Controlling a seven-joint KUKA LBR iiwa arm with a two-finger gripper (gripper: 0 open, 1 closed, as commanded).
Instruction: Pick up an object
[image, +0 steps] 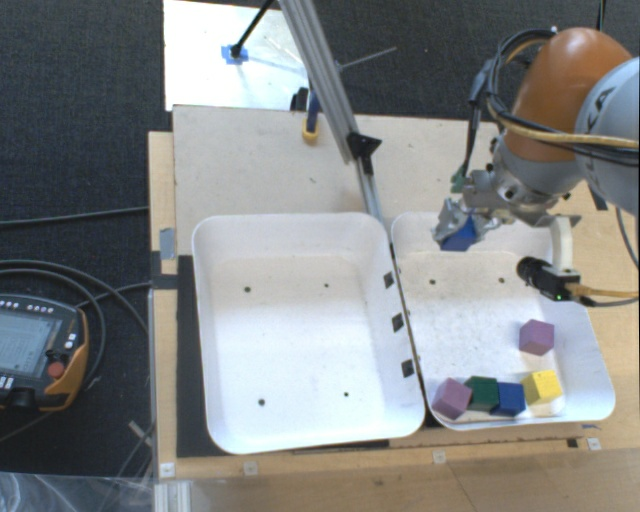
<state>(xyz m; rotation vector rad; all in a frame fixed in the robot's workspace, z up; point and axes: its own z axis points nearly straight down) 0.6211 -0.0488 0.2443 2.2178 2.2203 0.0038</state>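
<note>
at the far left of my feed i see the teach pendant (35, 350) lying on the dark floor mat, its cable looping around it. moving right, the wooden bench (250, 160) carries the left bin (300, 330), a shallow white tray with a few small dark holes in its floor. above it a grey metal pole (325, 85) slants down from the top of the view and ends near the seam where the two bins meet, and a small yellow and blue tool (311, 118) lies on the bench just beside it.

next comes the right bin (480, 300), touching the left one along a shared edge. near its front rim i count a row of blocks: a purple block (452, 397), a green block (483, 391), a blue cube (510, 398) and a yellow block (543, 386), packed close together, with a second purple block (536, 337) sitting a little apart, nearer the right wall.

over the back edge of the right bin hangs the gripper (462, 228), under the arm's orange band. between its fingers i see a blue block (460, 236), pinched and raised clear of the bin floor, well apart from the row of blocks at the front.
</note>
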